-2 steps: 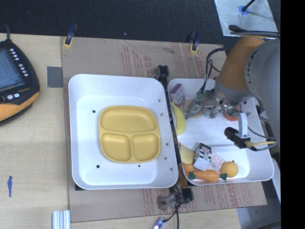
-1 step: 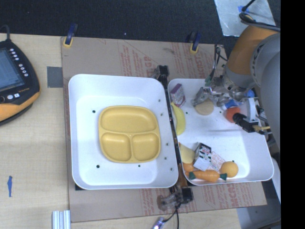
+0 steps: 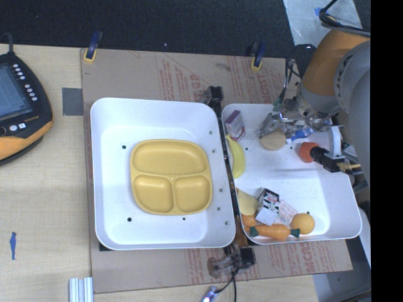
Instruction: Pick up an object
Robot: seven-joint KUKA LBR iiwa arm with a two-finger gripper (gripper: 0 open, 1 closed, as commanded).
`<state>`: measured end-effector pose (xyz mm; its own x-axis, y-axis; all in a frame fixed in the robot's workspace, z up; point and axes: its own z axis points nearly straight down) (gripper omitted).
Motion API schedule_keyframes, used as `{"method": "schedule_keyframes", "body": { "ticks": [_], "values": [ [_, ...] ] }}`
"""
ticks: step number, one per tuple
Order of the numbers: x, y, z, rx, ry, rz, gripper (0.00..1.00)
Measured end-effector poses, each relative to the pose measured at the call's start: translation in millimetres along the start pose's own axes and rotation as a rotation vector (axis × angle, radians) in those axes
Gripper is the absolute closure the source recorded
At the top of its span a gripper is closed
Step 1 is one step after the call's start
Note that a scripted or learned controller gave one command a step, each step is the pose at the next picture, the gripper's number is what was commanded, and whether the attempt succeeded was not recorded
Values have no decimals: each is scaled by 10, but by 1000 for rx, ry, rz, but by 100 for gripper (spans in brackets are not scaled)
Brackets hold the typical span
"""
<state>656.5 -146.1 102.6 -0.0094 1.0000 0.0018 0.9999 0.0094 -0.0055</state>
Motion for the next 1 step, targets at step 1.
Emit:
{"method": "schedule_keyframes", "body": {
  "ticks": [1],
  "values": [
    [889,-754,-894,-2,-1,3,100]
  ]
}}
